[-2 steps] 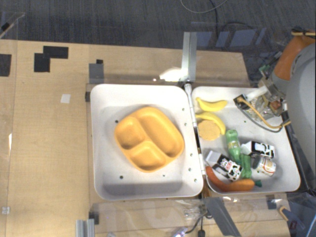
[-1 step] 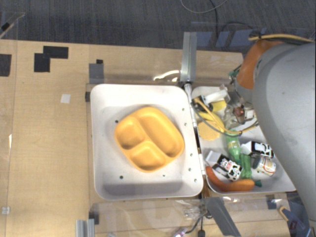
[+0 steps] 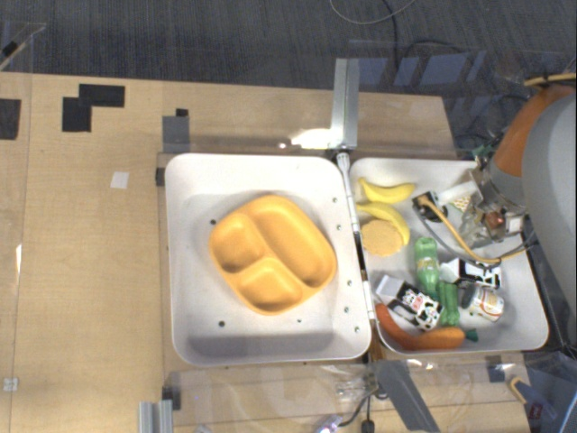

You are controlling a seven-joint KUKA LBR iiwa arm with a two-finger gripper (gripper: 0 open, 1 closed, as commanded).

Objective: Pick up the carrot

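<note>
The carrot (image 3: pixel 440 338) is orange and lies on its side along the front wall of the right bin (image 3: pixel 532 332), its darker reddish end pointing left. My gripper (image 3: pixel 489 213) hangs over the bin's back right part, under the grey arm with the orange band and wrapped in cables. It is well behind and to the right of the carrot, and nothing of the carrot is near it.
The right bin also holds two bananas (image 3: pixel 386 191), a round tan biscuit (image 3: pixel 383 236), a green bottle (image 3: pixel 425 258), a black-and-white box (image 3: pixel 417 304) and a white cup (image 3: pixel 488 304), crowded just behind the carrot. A yellow divided plate (image 3: pixel 270 253) sits in the left bin (image 3: pixel 189 332).
</note>
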